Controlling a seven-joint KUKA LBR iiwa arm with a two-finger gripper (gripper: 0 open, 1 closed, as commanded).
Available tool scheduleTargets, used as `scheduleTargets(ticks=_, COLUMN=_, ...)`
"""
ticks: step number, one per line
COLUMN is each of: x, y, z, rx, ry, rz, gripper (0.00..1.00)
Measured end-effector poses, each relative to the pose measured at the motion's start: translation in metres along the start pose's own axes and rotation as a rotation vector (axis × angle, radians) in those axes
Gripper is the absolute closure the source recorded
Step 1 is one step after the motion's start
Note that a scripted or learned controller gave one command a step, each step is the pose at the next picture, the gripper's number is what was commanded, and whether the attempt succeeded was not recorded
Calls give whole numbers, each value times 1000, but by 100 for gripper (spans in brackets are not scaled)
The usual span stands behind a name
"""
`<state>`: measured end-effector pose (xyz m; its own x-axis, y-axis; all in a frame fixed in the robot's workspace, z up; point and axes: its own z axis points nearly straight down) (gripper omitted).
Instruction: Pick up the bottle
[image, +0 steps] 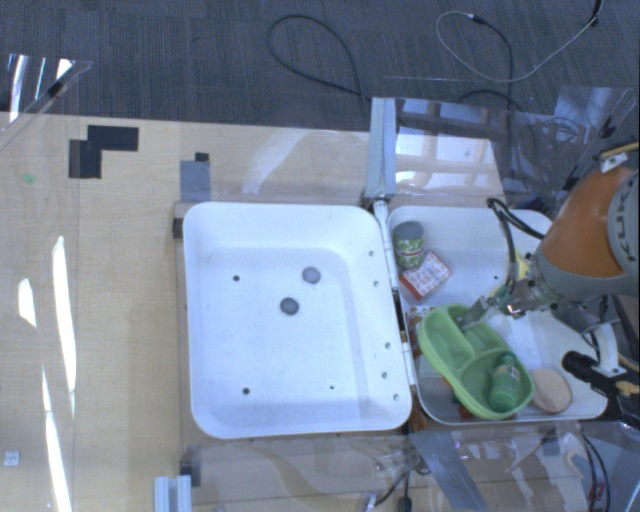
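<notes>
A green bottle (508, 381) lies inside a light-green dish (452, 345) in the right-hand bin (470, 232), its long axis running roughly up and down the frame with the cap end toward the top. The gripper (478, 311) hangs just above and slightly left of it, over the dish rim, holding nothing visible; whether its fingers are parted cannot be told.

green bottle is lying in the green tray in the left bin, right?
Wrong bin. The camera view shows the green bottle lying in the green tray in the right bin, beside the small can and the red packet. The left bin has no tray in it.
</notes>
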<state>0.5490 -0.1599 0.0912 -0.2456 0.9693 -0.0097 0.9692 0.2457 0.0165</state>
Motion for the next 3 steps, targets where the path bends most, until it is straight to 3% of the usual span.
scheduleTargets(ticks=1, x=40, y=-39, z=-4, rx=-11, ry=-10, rz=47, gripper=0)
scheduleTargets(ticks=2, x=39, y=44, z=-120, rx=10, ry=5, rz=149, gripper=0)
scheduleTargets(ticks=3, x=37, y=35, z=-12, rx=2, ry=5, rz=216, gripper=0)
